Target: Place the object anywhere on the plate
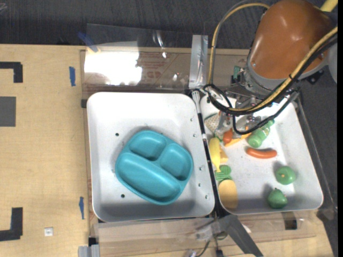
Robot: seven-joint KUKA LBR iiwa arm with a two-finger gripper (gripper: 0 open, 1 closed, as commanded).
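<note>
A teal plate (pixel 154 166) with three compartments lies in the left bin (pixel 102 116), with nothing on it. The right bin (pixel 305 159) holds several toy foods: a yellow piece (pixel 214 150), a small orange piece (pixel 228 138), a green bottle-like piece (pixel 259 136), an orange carrot (pixel 261 153), two green peppers (pixel 285 175) (pixel 277 198), a green item (pixel 223 172) and a yellow-orange one (pixel 228 191). The arm's orange band (pixel 286 33) hangs over the right bin's far part. My gripper (pixel 244 114) is low over the far left of that bin, wrapped in cables.
A clear plastic sheet (pixel 139 63) lies behind the left bin. A wooden bench top (pixel 37 159) spreads to the left, with black markers and blue tape. The divider between the bins (pixel 206 154) runs right beside the yellow piece.
</note>
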